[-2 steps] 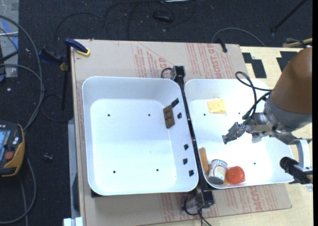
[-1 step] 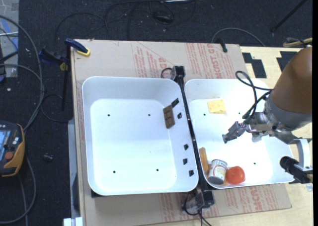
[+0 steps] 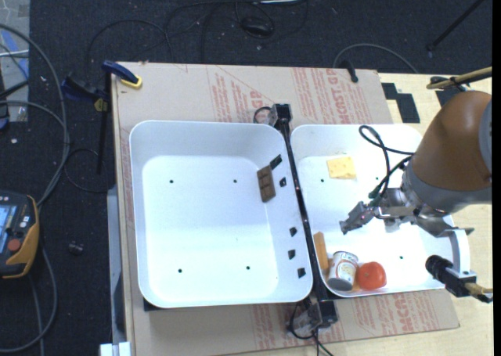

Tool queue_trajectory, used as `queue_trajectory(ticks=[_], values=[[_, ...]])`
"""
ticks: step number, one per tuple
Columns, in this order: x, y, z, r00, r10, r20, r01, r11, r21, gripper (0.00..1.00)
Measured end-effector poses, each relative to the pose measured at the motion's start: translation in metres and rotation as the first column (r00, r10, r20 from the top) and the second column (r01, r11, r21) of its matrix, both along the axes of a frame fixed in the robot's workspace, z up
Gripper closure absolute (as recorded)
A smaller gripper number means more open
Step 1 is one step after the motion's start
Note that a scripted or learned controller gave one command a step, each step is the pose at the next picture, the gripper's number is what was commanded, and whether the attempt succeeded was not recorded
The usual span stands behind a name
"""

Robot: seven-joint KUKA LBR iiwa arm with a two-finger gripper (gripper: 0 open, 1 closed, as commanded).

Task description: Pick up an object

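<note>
While its orange-banded wrist fills the frame's right edge, the arm reaches left over the right bin, its gripper hanging above bare white floor near the bin's middle; whether the jaws are open or closed cannot be told from this angle, and nothing shows between them. Both bins sit side by side on a cardboard-covered tabletop printed with red lettering, over dark carpet strewn with cables. The left bin holds a small brown block near its right wall. Within the right bin, a yellow wedge lies toward the far side, well apart from the gripper, while a can, a red ball touching it, and an orange stick crowd the near left corner. A blue-and-yellow clamp grips the tabletop's far left corner. A handheld pendant is cut off at the left edge. The can's label is too small to read.
</note>
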State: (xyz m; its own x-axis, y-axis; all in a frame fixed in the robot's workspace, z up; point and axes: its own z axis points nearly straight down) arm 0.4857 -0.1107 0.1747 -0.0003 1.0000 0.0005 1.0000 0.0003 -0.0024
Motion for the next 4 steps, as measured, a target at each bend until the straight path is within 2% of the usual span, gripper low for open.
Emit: queue_trajectory(ticks=[2,3,4], values=[[-0.001,0.0,-0.084,1.0,0.0,0.0,0.0,1.0,0.0,0.0],[-0.001,-0.001,-0.072,1.0,-0.001,0.002,0.001,1.0,0.0,1.0],[0.004,0.001,-0.03,1.0,0.0,0.005,0.0,1.0,-0.001,1.0]])
